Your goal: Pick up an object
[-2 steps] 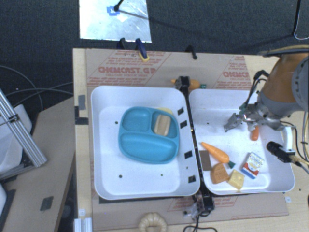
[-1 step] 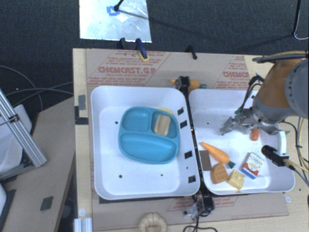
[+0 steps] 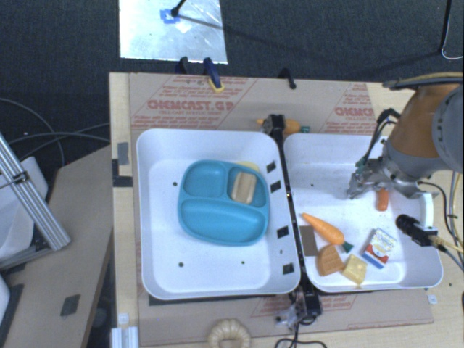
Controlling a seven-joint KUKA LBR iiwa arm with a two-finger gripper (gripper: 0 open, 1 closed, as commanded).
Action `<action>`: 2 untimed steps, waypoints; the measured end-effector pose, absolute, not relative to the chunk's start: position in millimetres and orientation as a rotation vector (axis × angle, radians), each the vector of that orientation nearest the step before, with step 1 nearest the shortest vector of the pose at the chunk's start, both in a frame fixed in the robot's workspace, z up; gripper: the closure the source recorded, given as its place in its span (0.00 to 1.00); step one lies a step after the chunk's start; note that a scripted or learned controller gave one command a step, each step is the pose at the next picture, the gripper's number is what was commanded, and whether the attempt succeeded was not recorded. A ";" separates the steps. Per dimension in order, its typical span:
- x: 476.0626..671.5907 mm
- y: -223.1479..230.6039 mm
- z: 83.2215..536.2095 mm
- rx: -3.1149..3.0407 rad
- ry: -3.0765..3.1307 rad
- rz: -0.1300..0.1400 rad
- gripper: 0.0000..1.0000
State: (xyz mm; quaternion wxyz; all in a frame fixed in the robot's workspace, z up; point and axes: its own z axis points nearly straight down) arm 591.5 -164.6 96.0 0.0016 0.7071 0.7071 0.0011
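Note:
My gripper (image 3: 360, 185) hangs low over the right bin (image 3: 319, 162), near its back right part. Just right of the fingertips lies a small orange piece (image 3: 382, 199). In the front half of that bin lie an orange carrot (image 3: 323, 228), a brown rectangular piece (image 3: 307, 239), a tan toast piece (image 3: 329, 260), a pale yellow block (image 3: 354, 269) and a small white carton (image 3: 379, 247). The left bin (image 3: 159, 194) holds a blue divided plate (image 3: 217, 212) with a tan bread piece (image 3: 243, 187) in its upper right compartment. Nothing shows between my fingers.
The arm's grey body and orange band (image 3: 428, 125) reach in from the right over the right bin's edge. A black divider with clips (image 3: 286, 194) runs between the bins. An orange item (image 3: 290, 127) lies behind the bins on the cardboard. A metal frame (image 3: 22, 194) stands left.

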 end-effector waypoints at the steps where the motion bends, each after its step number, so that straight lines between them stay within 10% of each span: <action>1: 592.2 -163.0 160.8 2.212 2.221 0.007 1.00; 2: 594.8 -168.6 205.7 2.214 2.222 0.005 1.00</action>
